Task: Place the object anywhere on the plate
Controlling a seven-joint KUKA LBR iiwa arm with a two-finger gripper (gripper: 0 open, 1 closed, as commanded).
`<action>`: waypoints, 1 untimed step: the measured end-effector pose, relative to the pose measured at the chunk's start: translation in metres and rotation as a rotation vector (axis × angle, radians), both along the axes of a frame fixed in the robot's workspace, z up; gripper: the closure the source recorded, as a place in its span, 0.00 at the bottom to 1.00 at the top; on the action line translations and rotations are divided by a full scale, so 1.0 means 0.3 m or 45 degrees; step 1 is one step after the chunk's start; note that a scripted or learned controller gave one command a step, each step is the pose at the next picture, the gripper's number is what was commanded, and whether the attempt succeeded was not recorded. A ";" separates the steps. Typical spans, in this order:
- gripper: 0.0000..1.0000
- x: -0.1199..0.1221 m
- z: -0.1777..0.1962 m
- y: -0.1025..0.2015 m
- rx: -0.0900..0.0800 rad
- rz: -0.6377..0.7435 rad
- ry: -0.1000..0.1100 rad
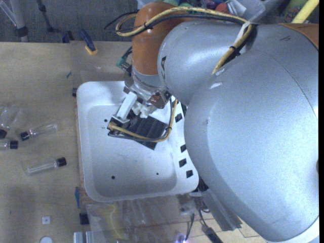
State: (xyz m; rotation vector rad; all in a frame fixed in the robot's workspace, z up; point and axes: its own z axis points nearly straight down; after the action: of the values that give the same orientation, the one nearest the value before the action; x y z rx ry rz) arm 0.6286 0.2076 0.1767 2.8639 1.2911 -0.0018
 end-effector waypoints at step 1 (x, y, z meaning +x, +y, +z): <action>1.00 0.096 -0.004 0.055 0.001 0.591 -0.002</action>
State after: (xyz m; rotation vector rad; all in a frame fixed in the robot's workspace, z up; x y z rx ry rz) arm 0.6575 0.2241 0.1757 2.4902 1.9149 0.0004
